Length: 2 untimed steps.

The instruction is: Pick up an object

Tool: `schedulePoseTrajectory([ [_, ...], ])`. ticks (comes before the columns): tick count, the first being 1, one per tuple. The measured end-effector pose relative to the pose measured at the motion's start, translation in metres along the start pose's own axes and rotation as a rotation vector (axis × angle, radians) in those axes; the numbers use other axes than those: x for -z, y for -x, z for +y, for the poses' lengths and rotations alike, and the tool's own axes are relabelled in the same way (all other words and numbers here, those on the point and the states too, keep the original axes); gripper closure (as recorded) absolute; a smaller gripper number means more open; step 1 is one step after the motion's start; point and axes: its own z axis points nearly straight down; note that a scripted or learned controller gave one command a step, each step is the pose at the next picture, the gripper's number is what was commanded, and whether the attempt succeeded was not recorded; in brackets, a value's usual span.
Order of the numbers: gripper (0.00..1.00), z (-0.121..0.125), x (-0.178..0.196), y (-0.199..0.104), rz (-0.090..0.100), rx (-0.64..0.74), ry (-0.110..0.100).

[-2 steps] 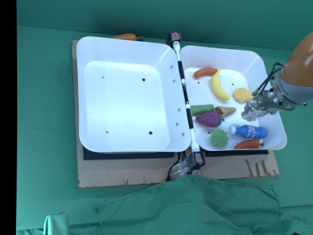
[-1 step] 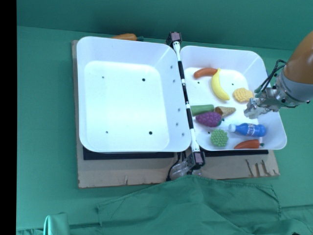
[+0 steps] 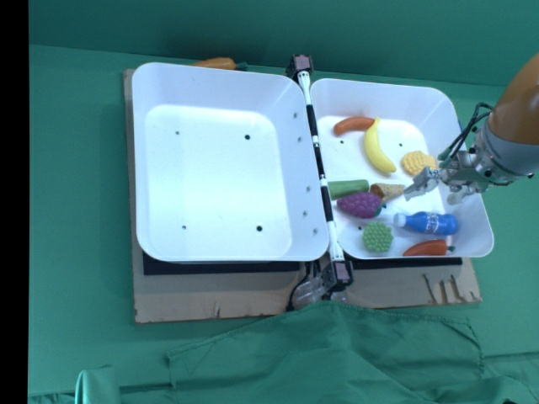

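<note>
Overhead, the slanted camera view takes in two shallow white plastic bins side by side on a flat brown cardboard sheet, laid on a green cloth-covered bench. Along the seam between the left bin and the right bin runs a thin black-and-white striped rod. Toys lie in the right bin: a red sausage, a yellow plastic banana, a round yellow waffle-textured biscuit, a dark green cucumber piece, a purple bunch of grapes, a brown cone-shaped piece, a bumpy green ball, a blue plastic bottle with a white cap and an orange-red carrot. An orange toy rests behind the left bin's far rim. The grey arm with its orange band reaches in from the right, and its two-finger gripper hangs over the right bin between the biscuit and the bottle; I cannot tell how its jaws stand.
</note>
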Motion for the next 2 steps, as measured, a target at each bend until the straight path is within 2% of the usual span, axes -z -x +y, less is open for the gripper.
schedulePoseTrajectory([
  [1,1.0,0.001,0.012,0.002,-0.004,-0.004,0.007],
  [2,1.0,0.035,-0.003,-0.034,0.006,0.012,-0.009],
])
